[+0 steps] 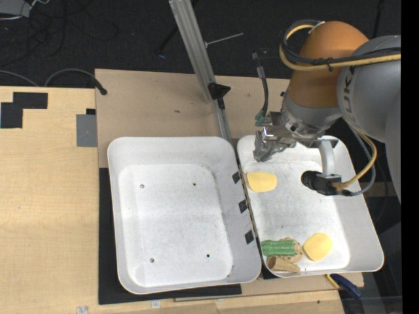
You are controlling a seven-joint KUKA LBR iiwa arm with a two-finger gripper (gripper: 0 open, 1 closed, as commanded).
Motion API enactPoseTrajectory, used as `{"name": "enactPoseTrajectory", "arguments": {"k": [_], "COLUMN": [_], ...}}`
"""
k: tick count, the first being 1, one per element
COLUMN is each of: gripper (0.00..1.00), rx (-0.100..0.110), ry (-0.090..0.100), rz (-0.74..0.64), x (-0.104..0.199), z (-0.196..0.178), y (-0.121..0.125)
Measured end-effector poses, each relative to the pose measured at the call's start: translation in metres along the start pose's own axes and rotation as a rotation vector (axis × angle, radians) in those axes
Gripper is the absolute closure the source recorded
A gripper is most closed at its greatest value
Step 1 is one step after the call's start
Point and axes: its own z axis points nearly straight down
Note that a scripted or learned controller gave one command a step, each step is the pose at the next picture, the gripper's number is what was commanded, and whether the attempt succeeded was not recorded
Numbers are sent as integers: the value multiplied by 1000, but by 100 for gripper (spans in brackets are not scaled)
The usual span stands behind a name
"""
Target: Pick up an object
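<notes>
Yellow oval piece (262, 181), the object nearest the gripper (264, 150), lies flat on the floor of the right bin (366, 241), close to that bin's left wall and in its upper half. We see the arm (366, 90) entering from the right, its orange band above the wrist, with the gripper hanging just above and slightly behind the piece. We cannot tell how the claw is set from this slanted view, and we see nothing caught in it. Three other candidates sit clustered at the near end of the same bin: a second yellow piece (317, 246), a green item (278, 246) and a tan item (285, 263) touching or overlapping it. We judge the upper piece the easier target, because it lies alone with bare floor on most sides, whereas the clustered items crowd one another against the bin's front rim. Its nearness to the left wall may limit room on that side for a descent. The left bin (131, 169) holds no objects we can make out, only small dark marks on its floor. A slanted metal bar (196, 51) rises behind the two bins, apart from the arm.
</notes>
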Motion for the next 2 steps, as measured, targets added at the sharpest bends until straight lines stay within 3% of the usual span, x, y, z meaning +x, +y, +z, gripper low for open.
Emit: {"name": "enactPoseTrajectory", "arguments": {"k": [2], "gripper": [100], "rx": [1], "ry": [-1], "rz": [-1], "x": [107], "z": [-4], "y": [-29]}}
